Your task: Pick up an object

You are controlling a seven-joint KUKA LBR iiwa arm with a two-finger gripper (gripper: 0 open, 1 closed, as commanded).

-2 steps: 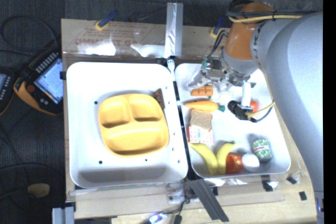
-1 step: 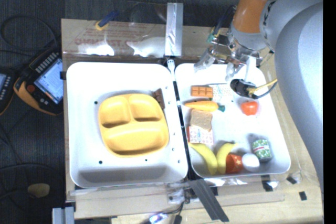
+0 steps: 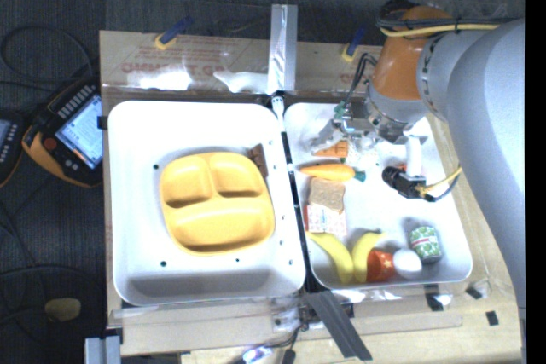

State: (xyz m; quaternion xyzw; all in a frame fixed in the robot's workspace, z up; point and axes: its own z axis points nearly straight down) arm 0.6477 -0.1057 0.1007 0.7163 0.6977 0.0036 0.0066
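Status: pick not complete, by judgement. Places pincer low at the far end of the right bin, close above or beside a small orange carrot piece; cannot tell contact. Cannot tell whether pincer is apart or together, with wrist and cabling crowding that spot. Shows nothing visibly gripped or raised.

Candidate objects, all resting in the right bin:
- whole toy carrot, just nearer than the carrot piece, lying crosswise
- flat speckled packet, touching or just beside that carrot
- two bananas at the near end
- red tomato-like item and white egg, side by side next to the bananas
- small green-labelled can, near the right wall

Left bin: holds a yellow divided plate and a small brown item at its far right corner, well apart from the pincer.

Remaining, as judged: secure a grip on one object, most likely a carrot given proximity, then lift clear of the bin.

Markings: faint reddish print on the cardboard sheet behind the bins, not legible. Can label and packet print too small to read. Lit screen on the handheld pendant left of the desk, unreadable. No brand identified.
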